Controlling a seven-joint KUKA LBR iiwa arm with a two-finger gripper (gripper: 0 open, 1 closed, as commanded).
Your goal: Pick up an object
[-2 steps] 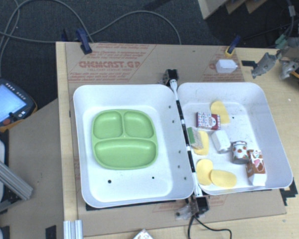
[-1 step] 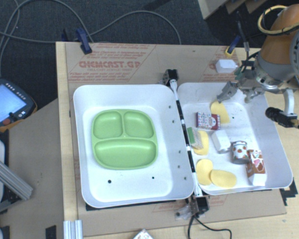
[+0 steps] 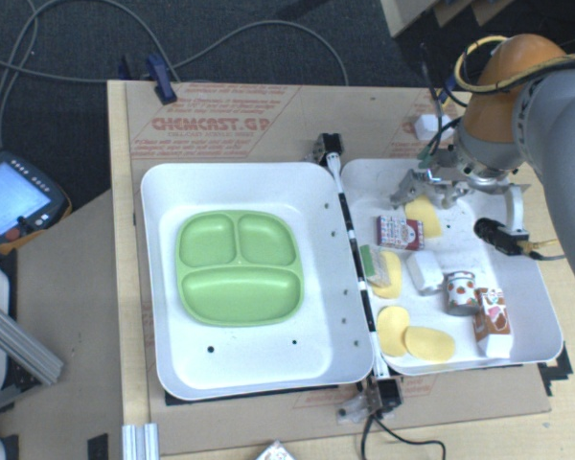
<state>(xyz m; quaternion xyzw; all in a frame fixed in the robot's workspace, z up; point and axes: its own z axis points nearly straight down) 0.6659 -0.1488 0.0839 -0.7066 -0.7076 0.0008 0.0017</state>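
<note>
While poised over right white bin's [image 3: 541,295] far end: two-finger metal gripper [image 3: 429,192], finger state indeterminable; pale yellow rounded plastic piece [image 3: 424,215] directly beneath, touching or nearly so.

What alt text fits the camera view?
The arm's end effector hangs low over the right bin, above a yellow item among scattered toy foods. The left bin holds a green divided plate.
</note>
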